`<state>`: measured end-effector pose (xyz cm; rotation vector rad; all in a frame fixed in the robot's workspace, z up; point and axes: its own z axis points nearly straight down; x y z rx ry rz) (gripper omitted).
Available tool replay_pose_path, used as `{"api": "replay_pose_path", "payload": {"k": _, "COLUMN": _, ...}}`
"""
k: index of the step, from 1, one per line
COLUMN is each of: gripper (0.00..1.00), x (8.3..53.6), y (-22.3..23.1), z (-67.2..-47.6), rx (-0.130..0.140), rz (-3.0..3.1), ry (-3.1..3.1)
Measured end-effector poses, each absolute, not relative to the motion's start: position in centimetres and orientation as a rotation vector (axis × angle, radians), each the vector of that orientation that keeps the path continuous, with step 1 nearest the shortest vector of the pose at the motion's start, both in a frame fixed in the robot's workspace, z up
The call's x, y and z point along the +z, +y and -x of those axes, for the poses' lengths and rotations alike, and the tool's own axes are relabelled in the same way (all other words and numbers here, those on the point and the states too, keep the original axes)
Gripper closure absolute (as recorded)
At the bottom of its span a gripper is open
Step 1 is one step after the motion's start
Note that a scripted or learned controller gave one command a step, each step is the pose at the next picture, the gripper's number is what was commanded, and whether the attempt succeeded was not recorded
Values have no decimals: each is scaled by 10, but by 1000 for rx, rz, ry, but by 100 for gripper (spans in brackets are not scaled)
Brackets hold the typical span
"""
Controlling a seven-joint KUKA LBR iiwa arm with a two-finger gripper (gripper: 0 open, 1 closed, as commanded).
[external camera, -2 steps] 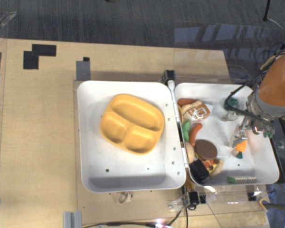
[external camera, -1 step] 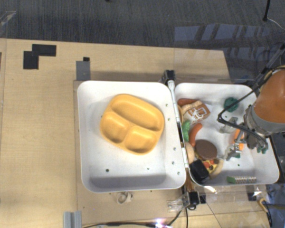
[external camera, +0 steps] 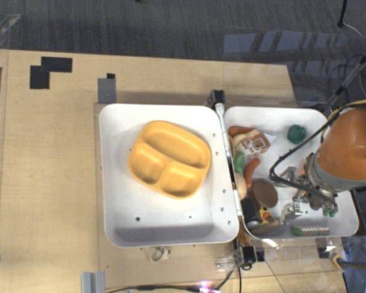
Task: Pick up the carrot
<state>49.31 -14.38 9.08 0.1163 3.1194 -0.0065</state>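
No writing can be read anywhere; a small packet (external camera: 254, 143) in the right bin (external camera: 338, 227) carries a brown and white printed pattern, too small to make out.

The left bin (external camera: 122, 218) holds a yellow sectioned plate (external camera: 169, 157), three-lobed, lying near the middle of the bin.

The right bin holds the clutter, and places here are taken from the packet. Just below the packet lies the carrot (external camera: 251, 170), an orange-red stick slanting down toward the bin's divider. Left of it, against the divider, sits a small green piece (external camera: 238, 163). Below the carrot rests a brown round disc (external camera: 265, 193). Well right of the packet, near the bin's upper edge, is a green crumpled lump (external camera: 296, 133).

The gripper (external camera: 299, 201) hangs low over the bin, right of the brown disc and apart from the carrot; whether it is released or clenched cannot be told.
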Motion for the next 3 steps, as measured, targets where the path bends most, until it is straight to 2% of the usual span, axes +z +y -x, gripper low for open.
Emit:
{"api": "replay_pose_path", "payload": {"k": 1, "gripper": 0, "x": 125, "y": -188, "z": -556, "rx": -8, "rz": -72, "ry": 3122}}
{"api": "replay_pose_path", "payload": {"k": 2, "gripper": 0, "x": 90, "y": -206, "z": -570, "rx": -5, "rz": -46, "ry": 3124}}
{"api": "replay_pose_path", "payload": {"k": 3, "gripper": 100, "x": 104, "y": -205, "z": -574, "rx": -10, "rz": -37, "ry": 3113}}
